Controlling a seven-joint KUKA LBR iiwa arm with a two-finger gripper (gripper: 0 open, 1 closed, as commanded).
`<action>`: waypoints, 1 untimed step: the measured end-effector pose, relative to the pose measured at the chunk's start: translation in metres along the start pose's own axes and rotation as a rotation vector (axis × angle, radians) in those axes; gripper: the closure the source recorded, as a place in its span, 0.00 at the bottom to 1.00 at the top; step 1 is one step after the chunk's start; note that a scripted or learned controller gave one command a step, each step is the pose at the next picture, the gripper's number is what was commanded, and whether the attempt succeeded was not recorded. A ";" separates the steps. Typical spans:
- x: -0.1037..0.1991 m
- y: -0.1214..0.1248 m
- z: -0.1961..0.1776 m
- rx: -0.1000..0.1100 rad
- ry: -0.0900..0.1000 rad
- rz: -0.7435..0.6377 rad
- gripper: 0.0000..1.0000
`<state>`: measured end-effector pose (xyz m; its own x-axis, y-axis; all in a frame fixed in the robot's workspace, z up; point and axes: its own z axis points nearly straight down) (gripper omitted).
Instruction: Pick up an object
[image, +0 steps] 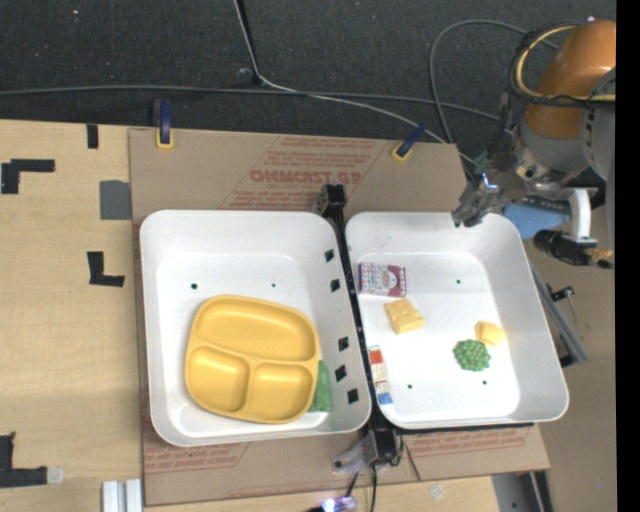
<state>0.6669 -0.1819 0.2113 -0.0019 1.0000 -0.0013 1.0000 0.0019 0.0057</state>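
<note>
The right bin holds several small objects. A purple and white packet lies near its far left, with a yellow cheese wedge just in front of it. A green bumpy piece and a small yellow chunk sit toward the right. A thin red, white and blue item lies along the left wall. My gripper hangs over the bin's far rim, well apart from all of these objects.
The left bin holds a yellow three-compartment tray with a green item wedged at its right side. Black clips join the bins along the middle wall. Cables run across the dark back area.
</note>
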 end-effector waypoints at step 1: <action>0.000 0.000 -0.001 0.006 0.001 0.001 1.00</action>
<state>0.6671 -0.1815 0.2126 -0.0010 1.0000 -0.0007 1.0000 0.0010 0.0001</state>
